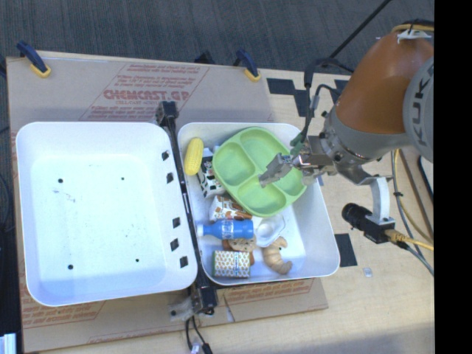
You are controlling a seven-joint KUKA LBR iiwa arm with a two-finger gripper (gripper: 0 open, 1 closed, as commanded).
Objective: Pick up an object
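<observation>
Camera view: gripper (284, 164) low over green plate (254, 169)

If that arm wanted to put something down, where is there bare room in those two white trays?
The left bin offers bare white floor from wall to wall. The right bin is crowded: the green divided plate fills its top, the gripper over it, yellow corn beside, and the blue bottle below. Only a small patch shows near its lower right corner.

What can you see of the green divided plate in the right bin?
The green plate is light green, plastic-looking and rounded, with raised ridges splitting it into compartments. It lies tilted atop the clutter at the far end of the right bin, partly covering items beneath. The gripper sits over its right part; any grasp is unclear.
</observation>
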